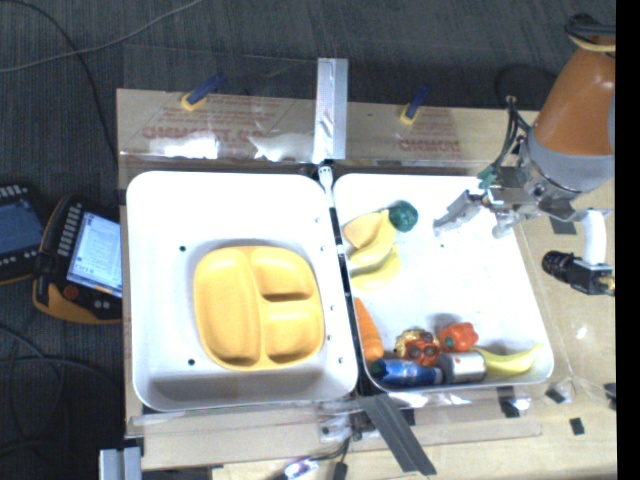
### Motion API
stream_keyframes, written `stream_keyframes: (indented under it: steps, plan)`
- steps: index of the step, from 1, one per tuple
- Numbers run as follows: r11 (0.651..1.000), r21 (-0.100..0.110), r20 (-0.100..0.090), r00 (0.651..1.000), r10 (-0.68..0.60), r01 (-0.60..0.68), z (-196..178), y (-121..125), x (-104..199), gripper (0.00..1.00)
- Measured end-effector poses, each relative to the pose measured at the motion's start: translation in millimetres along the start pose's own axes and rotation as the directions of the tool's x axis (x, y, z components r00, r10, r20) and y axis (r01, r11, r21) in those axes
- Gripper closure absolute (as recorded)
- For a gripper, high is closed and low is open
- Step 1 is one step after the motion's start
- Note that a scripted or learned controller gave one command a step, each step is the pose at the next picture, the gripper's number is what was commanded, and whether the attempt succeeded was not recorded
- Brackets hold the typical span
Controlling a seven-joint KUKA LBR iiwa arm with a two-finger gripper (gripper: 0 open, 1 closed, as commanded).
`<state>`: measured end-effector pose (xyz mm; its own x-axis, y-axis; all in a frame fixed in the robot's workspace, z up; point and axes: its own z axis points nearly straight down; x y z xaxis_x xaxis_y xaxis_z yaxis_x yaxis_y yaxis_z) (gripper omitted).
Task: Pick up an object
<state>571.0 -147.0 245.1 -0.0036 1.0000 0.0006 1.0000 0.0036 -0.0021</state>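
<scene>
- The green ball (403, 215), nearest of the loose objects to the gripper (477, 217), sits in the upper-left part of the right bin (470, 278), touching or just beside the pale yellow piece (366, 231) by the divider between the two bins.
- From the gripper, the ball lies to the left in the camera view and at roughly the same height in the frame; a short reach leftward would put the fingers over it, by the look of it.
- The ball is round, so it has no long axis and points no particular way; any approach angle should serve, though it may roll if nudged.
- The gripper hangs over the upper part of the right bin with its two fingers spread apart and nothing between them.
- The grey-and-orange arm (583, 108) comes in from the right edge of the view, wrist above the bin's far right corner.
- Other candidates crowd the bin's lower edge: a carrot (367, 332) lying lengthwise along the divider, a red pepper (457, 336), a blue can (408, 373) and a banana (510, 358) with its long axis running left to right.
- The left bin (160, 268) holds a yellow divided tray (258, 302), well apart from the gripper.
</scene>
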Motion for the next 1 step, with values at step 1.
stream_keyframes:
  steps: [1]
  plan:
    - [0.974,0.000,-0.001,0.974,-0.226,0.226,145.5,31.5,45.8,0.00]
